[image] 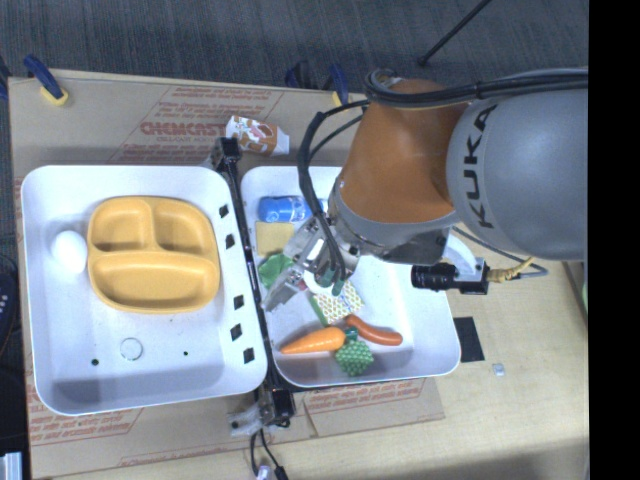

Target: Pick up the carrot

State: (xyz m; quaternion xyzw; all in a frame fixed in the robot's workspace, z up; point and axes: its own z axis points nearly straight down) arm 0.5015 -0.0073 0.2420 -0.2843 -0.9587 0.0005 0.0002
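Light fell evenly from above, bright without harshness. The two shallow white plastic bins (40,268) looked slightly washed out, with soft grey shadow pooled in the near left corner. A dull sheen lay on the grey and orange arm (470,168). Focus was soft throughout, with fine detail grainy.

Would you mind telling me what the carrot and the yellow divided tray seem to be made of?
The carrot looks like moulded plastic, a toy: even orange with a smooth, faint sheen. The yellow tray also looks plastic, matte to satin, with rounded moulded compartments and one uniform colour. Neither can be confirmed by sight alone.
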